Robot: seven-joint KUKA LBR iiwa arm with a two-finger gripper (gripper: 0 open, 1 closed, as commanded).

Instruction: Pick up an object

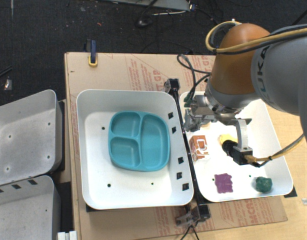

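Looks barely started: gripper [193,118] hangs just far of the small orange-and-white cardboard box [199,147], can't tell its grip

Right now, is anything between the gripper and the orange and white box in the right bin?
Nothing visible. The orange and white box lies just beside the gripper; the purple square and green lump sit farther off.
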